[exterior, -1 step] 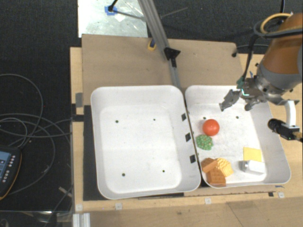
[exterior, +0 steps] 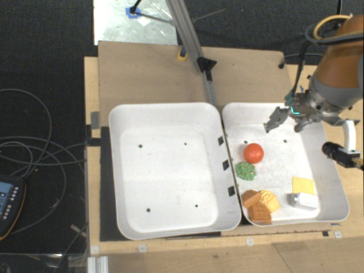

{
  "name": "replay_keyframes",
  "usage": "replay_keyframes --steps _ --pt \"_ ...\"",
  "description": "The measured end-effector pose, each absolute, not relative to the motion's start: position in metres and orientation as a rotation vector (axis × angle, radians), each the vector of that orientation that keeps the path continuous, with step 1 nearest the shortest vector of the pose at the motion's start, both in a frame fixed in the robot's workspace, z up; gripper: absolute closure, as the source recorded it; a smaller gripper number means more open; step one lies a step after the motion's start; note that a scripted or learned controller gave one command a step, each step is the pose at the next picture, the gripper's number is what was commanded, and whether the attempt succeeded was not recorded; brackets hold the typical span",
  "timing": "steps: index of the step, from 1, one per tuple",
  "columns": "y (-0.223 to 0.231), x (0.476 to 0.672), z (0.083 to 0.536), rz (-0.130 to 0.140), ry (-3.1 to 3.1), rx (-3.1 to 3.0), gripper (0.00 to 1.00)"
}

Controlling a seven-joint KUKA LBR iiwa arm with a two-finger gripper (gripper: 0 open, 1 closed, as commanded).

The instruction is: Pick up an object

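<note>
In the right bin (exterior: 330, 209), the orange waffle piece (exterior: 260, 203), yellow block (exterior: 303, 185), green ball (exterior: 245, 170) and red ball (exterior: 253, 152) lie nearest. Farther back, the gripper (exterior: 287, 121) hovers with spread fingers, empty, probably choosing a target.

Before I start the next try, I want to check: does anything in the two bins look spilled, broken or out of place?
Nothing stands out. The red ball, green piece, orange waffle-like pieces, yellow block and small white item all lie inside the right bin. The gripper hangs over its far end.
</note>
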State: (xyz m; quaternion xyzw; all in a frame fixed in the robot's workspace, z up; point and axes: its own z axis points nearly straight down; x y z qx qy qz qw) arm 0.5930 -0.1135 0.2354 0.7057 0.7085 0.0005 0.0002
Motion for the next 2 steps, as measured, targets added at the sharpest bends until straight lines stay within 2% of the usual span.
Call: replay_keyframes --steps 1,2 --pt "-0.109 0.593 0.193 -0.003 2.227 2.220 0.00" --pt "-0.106 0.585 0.147 -0.004 2.225 2.223 0.00"
